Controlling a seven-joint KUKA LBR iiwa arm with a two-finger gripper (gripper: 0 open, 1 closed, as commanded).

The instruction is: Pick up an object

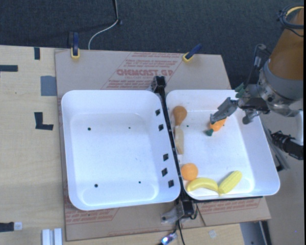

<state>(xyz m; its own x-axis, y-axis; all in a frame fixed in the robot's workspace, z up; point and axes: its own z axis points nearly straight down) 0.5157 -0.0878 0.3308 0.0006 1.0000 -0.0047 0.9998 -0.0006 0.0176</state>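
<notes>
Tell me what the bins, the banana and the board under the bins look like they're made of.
Bins: probably thin moulded plastic, white with a slight sheen, with rounded corners and rolled rims.
Banana: likely a plastic or rubber toy, uniform bright yellow and smooth, with no blemishes.
Board: looks like cardboard, matte brown with red printed lettering, clamped at its far edge.

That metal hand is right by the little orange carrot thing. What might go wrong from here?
A few guesses. The gripper sits at the carrot's upper end, so an off-centre pinch may let it tip out or slide away. The carrot also lies alone on the smooth floor of the right bin, so a nudge could push it instead of catching it. The banana, corn and orange crowd the near edge, making harder targets.
</notes>
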